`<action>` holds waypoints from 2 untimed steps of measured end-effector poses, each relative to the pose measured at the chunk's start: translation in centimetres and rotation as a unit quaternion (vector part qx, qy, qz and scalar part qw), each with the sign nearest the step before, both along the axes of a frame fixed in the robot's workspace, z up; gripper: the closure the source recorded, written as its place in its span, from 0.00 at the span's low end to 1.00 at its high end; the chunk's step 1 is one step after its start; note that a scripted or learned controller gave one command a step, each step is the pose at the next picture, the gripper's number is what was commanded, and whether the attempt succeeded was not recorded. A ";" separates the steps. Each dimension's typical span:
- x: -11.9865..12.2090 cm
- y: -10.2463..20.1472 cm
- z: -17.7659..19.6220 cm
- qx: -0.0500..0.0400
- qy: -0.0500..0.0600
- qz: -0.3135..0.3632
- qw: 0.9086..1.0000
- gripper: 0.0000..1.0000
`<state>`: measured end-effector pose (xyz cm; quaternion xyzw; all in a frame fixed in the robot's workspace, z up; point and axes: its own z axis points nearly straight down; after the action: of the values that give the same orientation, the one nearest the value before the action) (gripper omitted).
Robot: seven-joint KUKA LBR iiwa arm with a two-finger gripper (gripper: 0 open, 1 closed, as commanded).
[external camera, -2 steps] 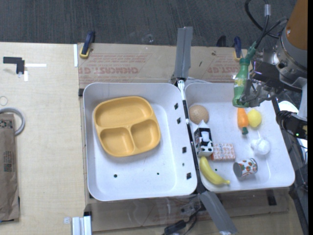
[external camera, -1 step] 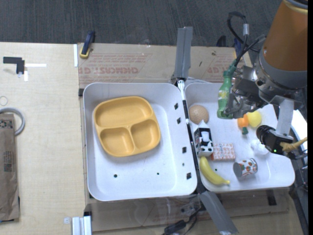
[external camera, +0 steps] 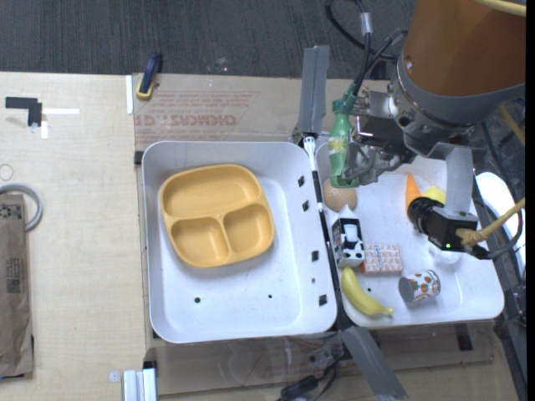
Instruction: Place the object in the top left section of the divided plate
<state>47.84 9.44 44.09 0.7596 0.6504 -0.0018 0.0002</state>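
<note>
Pale wooden bench top (external camera: 75,224) spanning the left and centre, under even light. Dark grey carpeted floor (external camera: 167,15) runs along the far edge. A brown cardboard sheet (external camera: 217,111) with red printing lies flat on the bench, far side. A blue-and-yellow tool (external camera: 150,75) rests at the sheet's far left corner. A black bracket (external camera: 25,107) sits near the left edge; a brown paper bag (external camera: 12,282) lies below it.
</note>
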 end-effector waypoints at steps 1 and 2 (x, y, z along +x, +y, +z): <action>0.0 0.0 0.0 0.000 0.000 0.000 1.000 0.00; 5.7 -2.6 -0.1 0.000 0.000 0.051 0.999 0.00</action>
<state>53.51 6.81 44.02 0.7254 0.6884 -0.0021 0.0002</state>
